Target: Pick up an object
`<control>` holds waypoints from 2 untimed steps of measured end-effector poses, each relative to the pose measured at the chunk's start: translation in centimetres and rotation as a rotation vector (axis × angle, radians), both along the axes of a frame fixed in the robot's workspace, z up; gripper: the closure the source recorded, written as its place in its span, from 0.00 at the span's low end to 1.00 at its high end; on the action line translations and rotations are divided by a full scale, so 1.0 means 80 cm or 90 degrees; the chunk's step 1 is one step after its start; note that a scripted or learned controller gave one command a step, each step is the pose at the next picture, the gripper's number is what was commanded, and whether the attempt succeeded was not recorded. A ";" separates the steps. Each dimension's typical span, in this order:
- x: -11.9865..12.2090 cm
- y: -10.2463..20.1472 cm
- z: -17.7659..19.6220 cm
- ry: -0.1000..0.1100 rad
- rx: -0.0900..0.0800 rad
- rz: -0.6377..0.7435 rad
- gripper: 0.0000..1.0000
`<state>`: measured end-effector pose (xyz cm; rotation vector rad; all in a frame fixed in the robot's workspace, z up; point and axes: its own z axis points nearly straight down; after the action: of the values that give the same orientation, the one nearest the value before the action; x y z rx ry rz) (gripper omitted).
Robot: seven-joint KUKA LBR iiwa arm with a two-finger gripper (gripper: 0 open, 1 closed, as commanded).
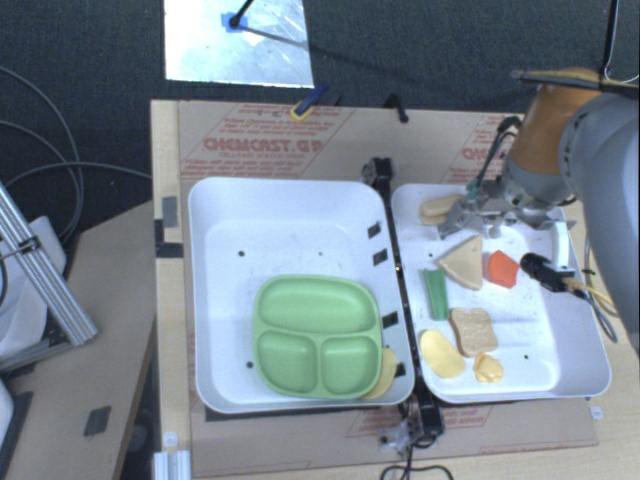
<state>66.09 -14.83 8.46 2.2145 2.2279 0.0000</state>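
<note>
My arm [600, 158]: bulky rounded grey casing, smooth and matte. Orange band [545, 133] wraps it above the wrist. Thin dark cable runs along the band's edge toward the tool. My gripper [470, 218]: small, grey metal, angular parts, darker at the base, details too blurred to note.
</note>
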 end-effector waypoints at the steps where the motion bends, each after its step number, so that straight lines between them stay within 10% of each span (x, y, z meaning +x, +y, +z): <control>1: -0.109 -0.072 0.000 0.002 0.000 -0.008 0.00; 2: -0.162 -0.019 -0.001 0.002 0.002 -0.003 0.00</control>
<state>53.16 -16.33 8.41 2.2228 2.2250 -0.0003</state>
